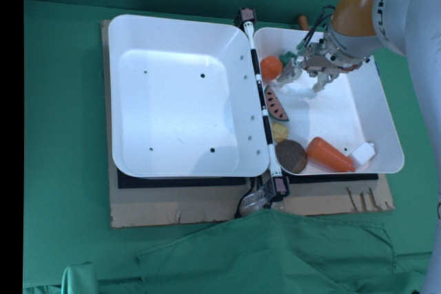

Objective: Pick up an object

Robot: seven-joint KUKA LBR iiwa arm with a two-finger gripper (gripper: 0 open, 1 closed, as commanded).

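Right bin [386, 141] middle bare, toys along its left wall, pincer [306, 76] open.

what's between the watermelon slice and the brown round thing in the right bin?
A small yellow piece lies between the watermelon slice and the brown round disc, along the right bin's left wall, in the camera view.
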